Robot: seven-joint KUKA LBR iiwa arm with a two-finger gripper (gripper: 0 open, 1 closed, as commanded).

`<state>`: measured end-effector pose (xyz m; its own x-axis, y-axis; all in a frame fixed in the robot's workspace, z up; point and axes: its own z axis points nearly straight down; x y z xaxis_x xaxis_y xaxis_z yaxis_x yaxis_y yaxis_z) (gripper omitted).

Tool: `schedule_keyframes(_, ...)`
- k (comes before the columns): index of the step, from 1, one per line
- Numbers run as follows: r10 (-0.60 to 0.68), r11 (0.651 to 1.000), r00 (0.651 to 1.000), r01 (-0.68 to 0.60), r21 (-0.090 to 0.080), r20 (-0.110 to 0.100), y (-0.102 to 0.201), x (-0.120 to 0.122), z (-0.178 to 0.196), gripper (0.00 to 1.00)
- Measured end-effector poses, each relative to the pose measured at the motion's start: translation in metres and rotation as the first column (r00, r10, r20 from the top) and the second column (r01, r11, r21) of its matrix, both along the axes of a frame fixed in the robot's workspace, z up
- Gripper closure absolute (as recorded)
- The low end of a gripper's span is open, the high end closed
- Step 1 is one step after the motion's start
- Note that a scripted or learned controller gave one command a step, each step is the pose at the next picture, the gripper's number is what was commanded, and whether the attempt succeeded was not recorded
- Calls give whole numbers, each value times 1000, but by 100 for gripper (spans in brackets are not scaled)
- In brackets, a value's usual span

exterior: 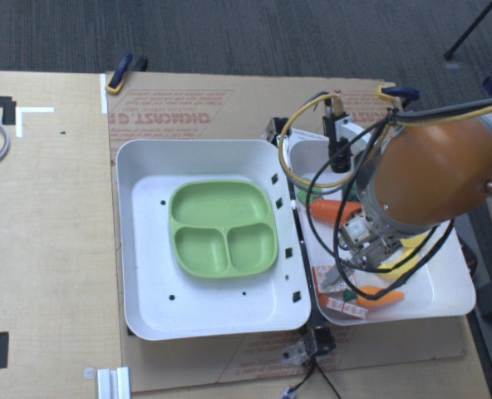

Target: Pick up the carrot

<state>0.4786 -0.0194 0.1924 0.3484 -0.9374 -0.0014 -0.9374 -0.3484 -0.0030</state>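
The end effector (364, 252) hangs low in the right shallow white plastic bin (445, 293), hidden by the wrist and cables, so its grip cannot be told. The tapered orange carrot (331, 210) lies just left of it, apparently ungrasped; picking is left. Room is tight against the bin's wall; the green three-compartment plate (223, 227) lies well apart.

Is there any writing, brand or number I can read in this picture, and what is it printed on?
Red print on the cardboard sheet under the bins, behind the left bin: it appears upside down and mirrored, too blurred to read with confidence.
Red print on the same cardboard by the far right bin corner: partly hidden, unreadable.
Small packet with red marking at the right bin's near edge: too small to read.
Green divided plate: no text.
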Motion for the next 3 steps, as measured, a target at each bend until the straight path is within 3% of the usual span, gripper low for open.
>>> schedule_keyframes(1, -8, 1000, 1000, 8, 3, 2, 1, 2, 10, 100)
schedule_keyframes(2, -7, 1000, 1000, 7, 3, 2, 1, 2, 10, 0)
schedule_keyframes(3, 379, 926, 926, -379, -1, 0, 22, 0, 0, 0)
